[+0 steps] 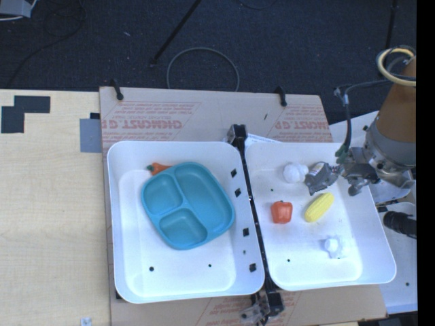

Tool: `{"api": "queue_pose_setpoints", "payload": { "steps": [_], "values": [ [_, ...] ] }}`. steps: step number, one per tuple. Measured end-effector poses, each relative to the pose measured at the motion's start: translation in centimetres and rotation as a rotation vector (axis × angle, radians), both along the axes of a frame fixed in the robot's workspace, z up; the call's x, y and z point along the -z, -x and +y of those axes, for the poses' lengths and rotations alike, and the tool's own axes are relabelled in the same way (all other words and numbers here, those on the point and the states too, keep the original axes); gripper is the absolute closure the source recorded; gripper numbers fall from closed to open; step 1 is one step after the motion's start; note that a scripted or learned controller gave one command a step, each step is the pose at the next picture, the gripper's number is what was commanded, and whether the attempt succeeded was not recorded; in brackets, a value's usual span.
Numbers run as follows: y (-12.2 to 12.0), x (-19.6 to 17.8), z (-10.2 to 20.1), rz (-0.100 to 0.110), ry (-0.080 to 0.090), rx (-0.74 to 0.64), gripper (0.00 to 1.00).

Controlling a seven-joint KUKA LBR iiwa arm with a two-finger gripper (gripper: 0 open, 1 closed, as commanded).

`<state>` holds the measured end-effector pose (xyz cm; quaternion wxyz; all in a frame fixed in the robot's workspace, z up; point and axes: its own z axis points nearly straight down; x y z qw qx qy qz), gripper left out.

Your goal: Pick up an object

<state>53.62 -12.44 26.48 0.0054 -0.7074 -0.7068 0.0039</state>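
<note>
Nearest the front edge of the counter point(54, 250), in the right-hand bin point(370, 267), lies a small white crumpled piece point(332, 246), close to that bin's front right corner. Further in, near the middle of the same bin, a red toy pepper point(282, 211) stands with a yellow toy corn cob point(319, 206) just beside it on the right, the cob lying at a slant. Behind them, toward the bin's back edge, sits a small white ball point(293, 172).

The claw point(319, 177) hangs over the back part of the right bin, between the white ball and the corn cob: the cob lies just in front of it, the ball just to its left, the pepper a little further off toward the front left. Nothing shows between its fingers; whether they stand wide or narrow cannot be told, since the grey metal parts blur together. The arm point(394, 124) reaches in over the bin's right rim.

In the left bin point(136, 277) a blue three-compartment plate point(187, 204) lies tilted, and a small orange thing point(158, 168) peeps out at its back left edge.

Behind both bins a cardboard sheet point(204, 117) bears red printing, upside down and mirrored; it seems to read "CHEMCAST GP", not surely.
</note>
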Motion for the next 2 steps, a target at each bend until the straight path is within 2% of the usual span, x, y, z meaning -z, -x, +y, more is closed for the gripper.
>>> {"api": "queue_pose_setpoints", "payload": {
  "steps": [1, 2],
  "values": [
    [-0.2, -0.5, 0.0, -0.010, 0.001, -0.001, 0.00],
    [-0.2, 3.8, -0.1, -0.005, 0.001, -0.001, 0.00]
  ]
}}
